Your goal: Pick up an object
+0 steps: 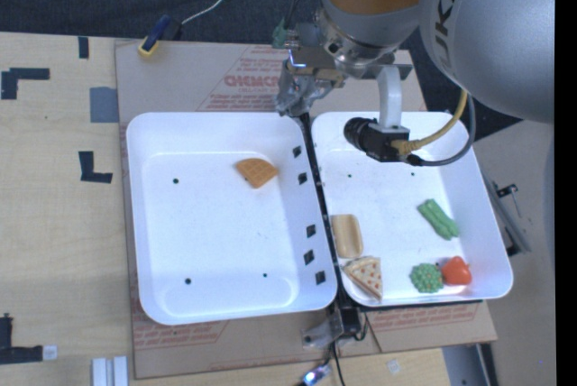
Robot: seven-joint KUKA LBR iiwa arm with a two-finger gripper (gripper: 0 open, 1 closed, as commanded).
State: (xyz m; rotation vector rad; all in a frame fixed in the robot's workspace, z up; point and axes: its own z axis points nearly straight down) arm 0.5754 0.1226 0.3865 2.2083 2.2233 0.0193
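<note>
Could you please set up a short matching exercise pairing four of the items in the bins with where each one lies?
Things:
1. orange waffle piece
2. green pepper
3. broccoli
4. bread slice

Places:
A. right bin, beside the divider
B. left bin
C. right bin, touching the red tomato
D. right bin, near its right wall, above the broccoli

Pairs: 1-B, 2-D, 3-C, 4-A

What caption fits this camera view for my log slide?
KUKA arm's gripper above the bins' far shared edge; orange wedge in left bin, five food toys in right bin.
</note>
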